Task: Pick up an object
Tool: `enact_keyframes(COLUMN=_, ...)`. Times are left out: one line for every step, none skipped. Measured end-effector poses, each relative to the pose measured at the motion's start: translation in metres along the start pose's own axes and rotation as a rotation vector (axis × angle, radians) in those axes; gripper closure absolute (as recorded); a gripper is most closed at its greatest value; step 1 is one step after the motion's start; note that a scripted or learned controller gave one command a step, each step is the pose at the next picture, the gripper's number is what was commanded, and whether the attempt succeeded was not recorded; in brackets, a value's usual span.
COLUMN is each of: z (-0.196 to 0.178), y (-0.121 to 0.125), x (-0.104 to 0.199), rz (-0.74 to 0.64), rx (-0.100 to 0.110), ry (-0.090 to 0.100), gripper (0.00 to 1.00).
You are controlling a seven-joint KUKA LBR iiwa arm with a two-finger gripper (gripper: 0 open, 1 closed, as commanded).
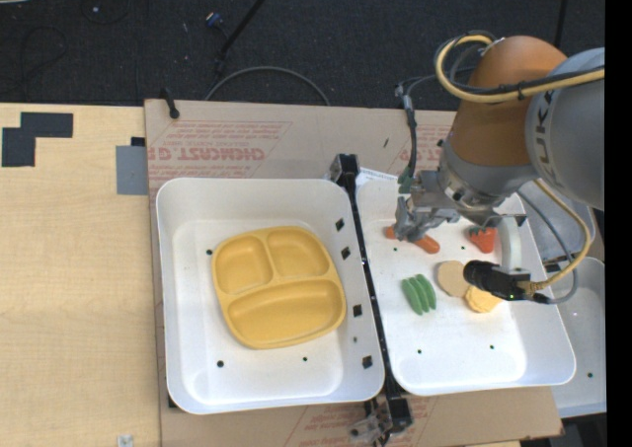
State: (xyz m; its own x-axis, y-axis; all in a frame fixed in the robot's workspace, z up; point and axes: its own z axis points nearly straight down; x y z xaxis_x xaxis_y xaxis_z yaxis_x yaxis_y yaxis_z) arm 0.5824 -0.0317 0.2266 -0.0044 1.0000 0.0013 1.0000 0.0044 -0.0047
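My gripper hangs low over the back left part of the right bin. Directly under it lies an orange carrot-like piece, whose ends stick out to either side of the gripper. Whether the gripper touches the piece is unclear from this angle. A second small orange piece sits to the right. In front of the gripper lie a green pea pod, a tan round biscuit and a yellow piece.
A yellow divided plate lies in the left bin. A black divider runs between the two bins. The arm's orange band and cables hang over the right bin's back right.
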Motion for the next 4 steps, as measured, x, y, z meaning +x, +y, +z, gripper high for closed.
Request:
enact_keyframes(z=0.004, y=-0.019, x=0.042, rz=0.001, rx=0.002, ry=0.0, gripper=1.0)
enact_keyframes(z=0.011, y=-0.036, x=0.09, rz=0.0, rx=0.002, ry=0.0, gripper=1.0)
enact_keyframes(z=-0.005, y=-0.043, x=0.135, rz=-0.001, rx=-0.002, ry=0.0, gripper=1.0)
enact_keyframes(z=-0.004, y=-0.042, x=0.133, rz=0.003, rx=-0.001, ry=-0.002, gripper=0.0)
